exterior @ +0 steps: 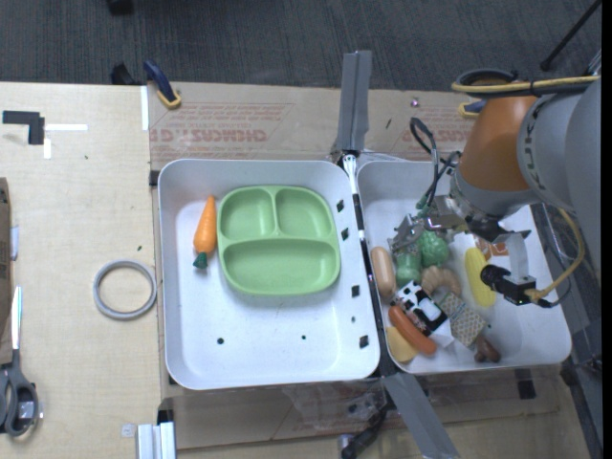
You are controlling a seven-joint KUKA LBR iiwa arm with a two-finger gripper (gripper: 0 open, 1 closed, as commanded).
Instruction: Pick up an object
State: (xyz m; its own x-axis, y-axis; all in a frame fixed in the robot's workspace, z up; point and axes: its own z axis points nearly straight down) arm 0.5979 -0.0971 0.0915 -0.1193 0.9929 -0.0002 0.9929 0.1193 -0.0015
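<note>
Two shallow white bins sit on the bench: the left bin (182, 333) holds one green three-compartment plate (279, 240) with one orange toy carrot (205, 228) at its nine o'clock, while the claw (421, 229), its grip impossible to tell, hangs over the right bin's (535, 338) toy food pile (430, 299).

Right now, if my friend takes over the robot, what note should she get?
Pincer: low in the right bin, over the toy pile beside the green broccoli toy; I cannot tell if it grips anything.
Things: hot dog, yellow banana and other toys in the right bin; carrot beside the green divided plate in the left bin.
Done: nothing visibly lifted.
Left: grab one object and raise it.
</note>
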